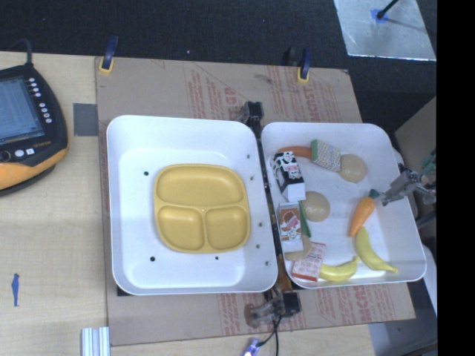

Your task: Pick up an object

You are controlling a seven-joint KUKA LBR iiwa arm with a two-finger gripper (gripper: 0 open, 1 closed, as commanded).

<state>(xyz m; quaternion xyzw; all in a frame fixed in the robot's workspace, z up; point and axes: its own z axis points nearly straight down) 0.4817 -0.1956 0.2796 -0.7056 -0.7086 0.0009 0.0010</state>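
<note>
The right bin (386, 143) holds several toy foods. An orange carrot (362, 215) lies near its right wall, with a yellow banana (373, 254) below it and a second yellow piece (338, 271) at the front. A black and white milk carton (288, 173) stands by the left wall. Two beige round pieces (353, 168) (315, 206) lie mid-bin, and a green and white packet (325, 154) lies at the back. My gripper (392, 191) reaches in low over the right rim, its tip just right of and slightly above the carrot's top, with nothing seen in it.
The left bin (130, 143) carries a yellow three-compartment plate (202, 206). Small printed boxes (291, 225) (308, 262) lie along the right bin's left wall. A teach pendant (26, 124) rests on the bench at far left. Clamps (107, 54) (303, 64) stand at the back edge.
</note>
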